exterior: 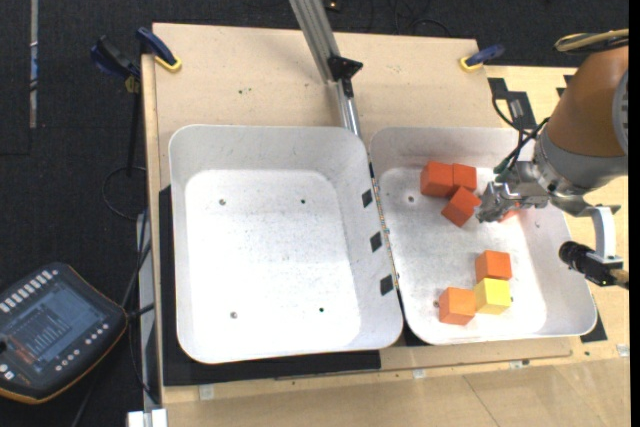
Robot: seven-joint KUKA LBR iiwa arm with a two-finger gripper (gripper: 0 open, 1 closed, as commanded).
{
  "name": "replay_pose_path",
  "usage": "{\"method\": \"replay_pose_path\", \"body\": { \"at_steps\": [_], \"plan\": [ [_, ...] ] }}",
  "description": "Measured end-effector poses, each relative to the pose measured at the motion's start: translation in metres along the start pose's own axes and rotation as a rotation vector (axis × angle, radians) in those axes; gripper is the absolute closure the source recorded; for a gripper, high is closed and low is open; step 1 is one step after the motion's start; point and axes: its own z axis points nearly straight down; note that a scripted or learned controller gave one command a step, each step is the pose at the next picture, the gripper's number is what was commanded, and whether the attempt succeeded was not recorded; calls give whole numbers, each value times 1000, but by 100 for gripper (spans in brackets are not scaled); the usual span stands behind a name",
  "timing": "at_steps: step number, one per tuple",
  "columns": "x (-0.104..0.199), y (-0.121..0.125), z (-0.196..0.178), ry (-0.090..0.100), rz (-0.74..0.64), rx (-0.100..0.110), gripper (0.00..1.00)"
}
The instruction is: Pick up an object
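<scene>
Several blocks lie in the right bin [560, 315]. Two orange blocks [447, 178] sit side by side near its far middle, with a darker orange-red block [460, 207] just in front of them. Nearer the front stand an orange block [493, 265], a yellow block [494, 295] and another orange block [457, 305], close together. My gripper [497, 205] hangs low in the bin just right of the orange-red block. A bit of red shows right beside its tip. The arm's grey wrist and orange band [595, 115] rise at the right.
The left bin [200, 215] stands beside the right one, with a raised rim between them. A metal pole [310, 5] slants over the bench's far side. Blue and yellow clamps [155, 50] grip the bench's far corners. A teach pendant [50, 330] lies left of the bench.
</scene>
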Motion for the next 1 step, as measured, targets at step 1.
{"method": "replay_pose_path", "body": {
  "at_steps": [1],
  "plan": [
    [8, 4, -60, 0, -5, -2, 100]
  ]
}}
